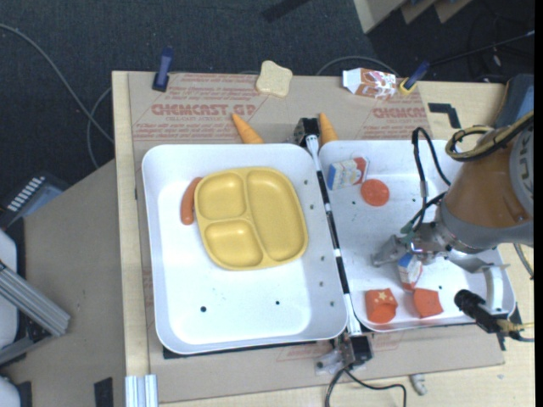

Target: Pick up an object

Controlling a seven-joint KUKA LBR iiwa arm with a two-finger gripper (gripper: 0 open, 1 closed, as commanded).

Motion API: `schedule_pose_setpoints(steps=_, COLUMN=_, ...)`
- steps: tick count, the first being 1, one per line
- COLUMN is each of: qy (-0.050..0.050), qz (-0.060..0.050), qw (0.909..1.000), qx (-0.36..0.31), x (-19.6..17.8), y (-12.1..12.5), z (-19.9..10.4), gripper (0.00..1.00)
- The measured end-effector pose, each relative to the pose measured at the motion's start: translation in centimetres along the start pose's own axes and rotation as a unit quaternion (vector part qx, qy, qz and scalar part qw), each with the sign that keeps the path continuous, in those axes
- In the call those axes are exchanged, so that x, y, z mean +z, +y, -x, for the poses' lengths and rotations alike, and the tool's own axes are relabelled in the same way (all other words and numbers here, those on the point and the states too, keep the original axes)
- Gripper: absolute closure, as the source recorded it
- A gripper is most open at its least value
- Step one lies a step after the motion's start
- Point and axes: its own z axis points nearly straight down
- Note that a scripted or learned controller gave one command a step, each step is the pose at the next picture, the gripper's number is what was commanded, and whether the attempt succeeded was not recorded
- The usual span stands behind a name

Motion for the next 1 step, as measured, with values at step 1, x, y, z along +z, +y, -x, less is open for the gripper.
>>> schedule_pose_setpoints(steps=1, qy=0.000, qz=0.002, qw=1.0000, qx=-0.001, x=-1.04, y=0.13, z=-0.11, gripper=1.00)
